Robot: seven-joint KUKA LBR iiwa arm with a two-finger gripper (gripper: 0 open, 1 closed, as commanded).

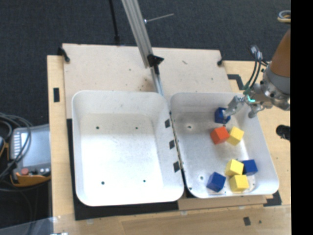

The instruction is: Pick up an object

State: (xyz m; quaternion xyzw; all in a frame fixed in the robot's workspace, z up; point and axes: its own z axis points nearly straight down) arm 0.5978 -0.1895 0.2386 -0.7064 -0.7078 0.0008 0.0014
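The right bin (193,102) holds several small cubes. A blue cube (221,115) sits near its back wall, with an orange cube (219,134) and a yellow cube (236,135) just in front of it. Near the front lie a yellow cube (234,167), a blue cube (250,166), another yellow cube (239,182) and another blue cube (215,181). My gripper (244,106) hangs over the bin's back right part, open, with nothing between its fingers. Its left finger (236,103) is right beside the back blue cube.
The left bin (78,102) stands next to the right one. A slanted metal rail (139,31) rises behind the bins. A pendant with cables (29,153) lies off the bench's left side.
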